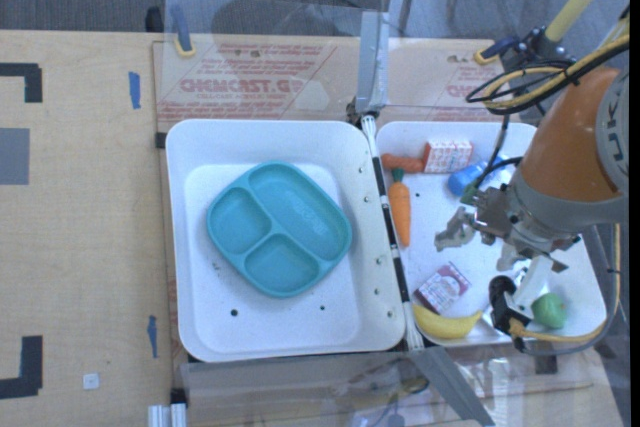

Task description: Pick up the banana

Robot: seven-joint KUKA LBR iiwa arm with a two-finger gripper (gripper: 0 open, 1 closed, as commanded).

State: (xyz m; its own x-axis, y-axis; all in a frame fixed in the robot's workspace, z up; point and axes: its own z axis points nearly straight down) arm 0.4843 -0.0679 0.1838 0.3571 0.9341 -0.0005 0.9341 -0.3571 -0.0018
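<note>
One end of the banana [447,322] seemingly tucked under the arm [570,155]; jaws' state not discernible.

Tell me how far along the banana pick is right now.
Nothing looks done yet: the banana lies on the floor of the right bin, near its front edge beside a small pink packet. In hand: the tool hangs over that bin, above the banana. Left: descend onto the banana, grip it and lift it.
</note>
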